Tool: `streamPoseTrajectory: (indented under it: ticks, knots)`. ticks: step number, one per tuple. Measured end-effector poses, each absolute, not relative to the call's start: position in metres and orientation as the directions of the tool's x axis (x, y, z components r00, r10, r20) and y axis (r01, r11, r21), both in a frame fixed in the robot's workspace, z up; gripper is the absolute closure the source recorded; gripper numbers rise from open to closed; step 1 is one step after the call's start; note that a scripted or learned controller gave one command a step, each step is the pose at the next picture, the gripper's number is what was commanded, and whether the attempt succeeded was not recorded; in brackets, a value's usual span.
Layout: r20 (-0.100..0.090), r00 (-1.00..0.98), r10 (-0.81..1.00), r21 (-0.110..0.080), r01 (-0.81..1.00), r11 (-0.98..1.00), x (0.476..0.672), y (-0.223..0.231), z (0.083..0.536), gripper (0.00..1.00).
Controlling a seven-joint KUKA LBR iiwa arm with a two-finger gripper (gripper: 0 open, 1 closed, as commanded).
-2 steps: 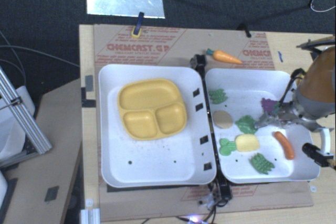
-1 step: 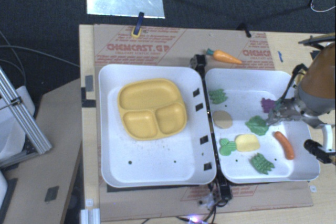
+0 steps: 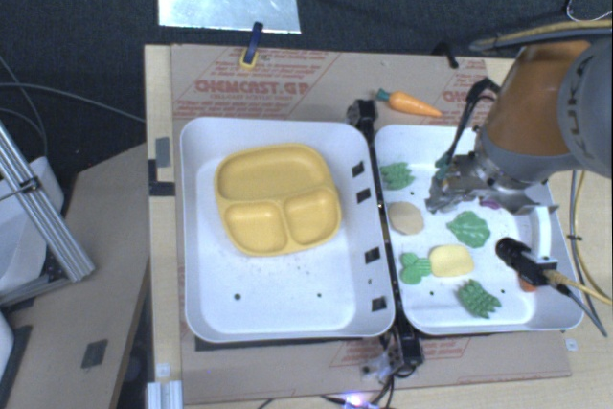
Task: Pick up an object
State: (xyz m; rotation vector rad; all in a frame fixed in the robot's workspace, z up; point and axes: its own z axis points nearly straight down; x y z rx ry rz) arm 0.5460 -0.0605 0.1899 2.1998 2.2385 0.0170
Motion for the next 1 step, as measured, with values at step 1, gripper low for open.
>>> streamPoseTrajectory:
  ticks: [1]
  knots:
    - [0.002, -0.009, 1.0, 0.0, 1.0, 0.009, 0.5372, -0.0193, 0.1849, 1.0]
